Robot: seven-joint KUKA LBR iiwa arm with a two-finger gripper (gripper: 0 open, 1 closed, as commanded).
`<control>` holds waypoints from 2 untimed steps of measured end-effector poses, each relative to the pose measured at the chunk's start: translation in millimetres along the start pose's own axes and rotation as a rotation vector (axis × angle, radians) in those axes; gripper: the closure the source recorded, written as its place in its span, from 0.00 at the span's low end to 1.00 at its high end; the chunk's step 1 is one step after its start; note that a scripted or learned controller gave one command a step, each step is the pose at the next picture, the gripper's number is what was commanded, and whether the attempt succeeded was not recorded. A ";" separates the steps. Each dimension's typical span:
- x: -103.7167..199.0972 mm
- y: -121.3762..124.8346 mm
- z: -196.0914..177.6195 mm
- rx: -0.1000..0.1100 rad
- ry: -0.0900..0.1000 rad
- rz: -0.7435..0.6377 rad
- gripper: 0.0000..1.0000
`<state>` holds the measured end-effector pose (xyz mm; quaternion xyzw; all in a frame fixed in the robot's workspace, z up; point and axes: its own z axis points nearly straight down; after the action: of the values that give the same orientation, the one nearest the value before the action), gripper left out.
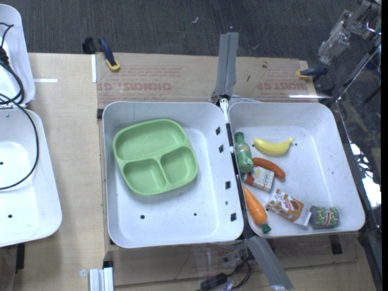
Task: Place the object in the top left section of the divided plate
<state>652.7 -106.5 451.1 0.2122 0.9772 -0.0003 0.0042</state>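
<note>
A green divided plate (156, 156) lies in the left bin (121, 223), set toward that bin's upper left, its three sections bare, its one long section along the far side and the two smaller ones nearer the camera; the plate sits slightly turned, its long axis running left to right with the right end dipping toward the camera. White floor shows open around it, widest on the near side and to the right, up to the wall it shares with the right bin (339, 162). All the loose items lie in that right bin, well apart from the gripper (339, 32), which hangs over the dark floor beyond the bench's far right corner, outside both bins; whether its fingers are open or closed cannot be made out at this distance. A green bottle (243, 153) stands against the dividing wall, pointing away from the camera. A yellow banana (273, 145) lies just right of it, long axis left to right. A sausage (269, 167) slants below, touching a small carton (261, 179). A carrot (255, 207) runs along the dividing wall, a snack packet (285, 205) and a green can (324, 217) on its side lie near the front wall. The right bin's far right stretch is open.
</note>
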 end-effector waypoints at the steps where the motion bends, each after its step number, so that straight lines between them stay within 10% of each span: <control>1: -1.5 0.0 -9.0 -0.001 -0.004 0.001 1.00; 2: -20.9 -53.6 16.0 0.000 0.006 -0.185 1.00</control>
<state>649.6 -163.9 435.2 0.1209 0.9927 -0.0002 0.0010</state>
